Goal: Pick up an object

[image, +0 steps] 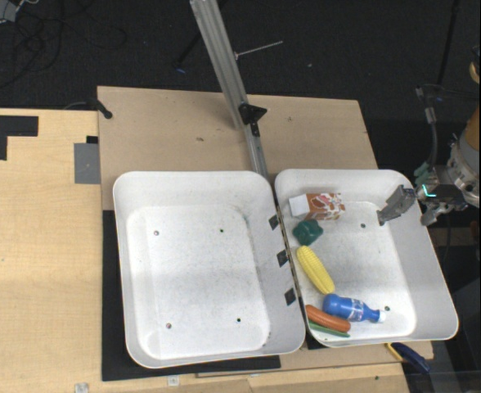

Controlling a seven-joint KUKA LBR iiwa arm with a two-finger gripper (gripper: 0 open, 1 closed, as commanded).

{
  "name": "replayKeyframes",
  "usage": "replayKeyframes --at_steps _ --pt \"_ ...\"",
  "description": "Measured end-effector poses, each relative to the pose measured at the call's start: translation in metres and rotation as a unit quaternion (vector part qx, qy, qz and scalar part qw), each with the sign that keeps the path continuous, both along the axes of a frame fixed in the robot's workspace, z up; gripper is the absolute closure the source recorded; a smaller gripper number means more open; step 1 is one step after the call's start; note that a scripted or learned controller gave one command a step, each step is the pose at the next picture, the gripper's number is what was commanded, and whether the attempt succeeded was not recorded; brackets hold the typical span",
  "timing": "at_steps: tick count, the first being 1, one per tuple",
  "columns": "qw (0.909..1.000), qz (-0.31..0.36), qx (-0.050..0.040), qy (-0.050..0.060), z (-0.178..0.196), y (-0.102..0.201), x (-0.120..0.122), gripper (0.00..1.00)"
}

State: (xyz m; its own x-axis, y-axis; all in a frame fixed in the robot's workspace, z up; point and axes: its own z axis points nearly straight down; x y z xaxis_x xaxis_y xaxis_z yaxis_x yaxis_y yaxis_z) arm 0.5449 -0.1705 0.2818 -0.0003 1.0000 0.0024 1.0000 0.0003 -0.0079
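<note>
Claw (412, 205) hovering spread at right bin's (437, 289) far-right rim, gripping nothing. Corn (315, 269) lying mid-bin beside left wall: probably light, stiff plastic, slippery; pinching across middle looking safest.

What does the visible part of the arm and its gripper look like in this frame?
At the view's right edge, the gripper is a dark grey, blocky assembly with one grey finger reaching over the right bin. A small teal light glows on it, and thin dark cables rise above it.
</note>
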Motion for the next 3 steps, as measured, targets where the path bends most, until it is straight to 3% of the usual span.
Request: replayKeyframes --at_steps 1,3 --pt "1.0 -0.001 -0.0007 -0.002 0.002 0.0 0.001 0.0" --pt "1.0 -0.001 0.0 0.0 -0.092 -0.012 -0.005 0.0"
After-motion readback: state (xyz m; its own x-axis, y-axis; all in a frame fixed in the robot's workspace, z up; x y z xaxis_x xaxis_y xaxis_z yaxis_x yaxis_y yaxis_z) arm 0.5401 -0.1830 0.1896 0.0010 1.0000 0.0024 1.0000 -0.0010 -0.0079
